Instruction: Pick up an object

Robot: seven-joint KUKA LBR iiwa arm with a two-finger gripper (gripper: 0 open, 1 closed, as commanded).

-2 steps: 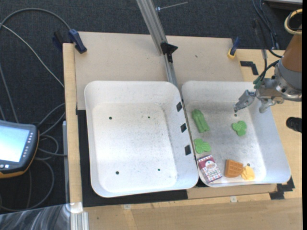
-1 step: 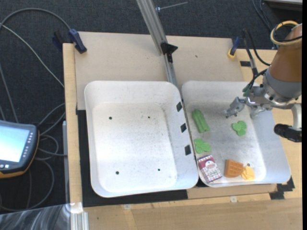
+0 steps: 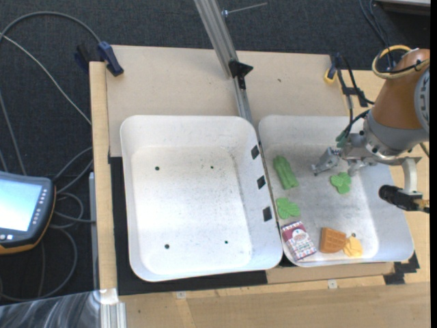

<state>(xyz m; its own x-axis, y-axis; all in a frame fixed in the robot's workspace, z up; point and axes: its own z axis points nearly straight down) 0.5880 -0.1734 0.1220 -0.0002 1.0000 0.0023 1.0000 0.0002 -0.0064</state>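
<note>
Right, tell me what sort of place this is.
Most likely a robotics lab test bench: a robot arm reaches over two white bins, a handheld control tablet lies at the left, and loose cables trail over dark carpet.

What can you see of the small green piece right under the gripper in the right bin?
The small green piece is a lumpy, rounded bit of bright green, plastic-looking, lying flat on the floor of the right bin. It sits directly below the gripper, partly overlapped by it at its top, apart from the other items.
</note>
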